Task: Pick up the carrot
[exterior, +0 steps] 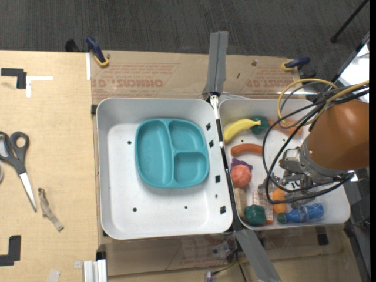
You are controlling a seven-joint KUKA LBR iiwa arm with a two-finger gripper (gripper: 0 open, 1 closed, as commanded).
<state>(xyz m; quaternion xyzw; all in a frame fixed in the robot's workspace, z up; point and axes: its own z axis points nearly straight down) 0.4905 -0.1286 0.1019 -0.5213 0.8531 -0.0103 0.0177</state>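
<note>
Orange-banded arm (343,135) is hanging over the right bin (335,216); gripper (289,184) state I cannot tell. Carrot (278,207) is lying at its 6 o'clock, beside blue bottle (305,212).

Bright, even overhead light, soft shadows (slight glare top right), sharp focus throughout

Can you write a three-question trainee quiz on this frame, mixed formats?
1. True or false: the teal three-compartment plastic plate lies in the right white bin.
2. Which object lies nearest the top of the picture? A) yellow toy banana B) blue plastic bottle C) dark green round toy
3. Fill in: the grey-handled scissors lie on the wooden bench, to the ___ of the left white bin.

Key: 1 false; 2 A; 3 left.
</note>
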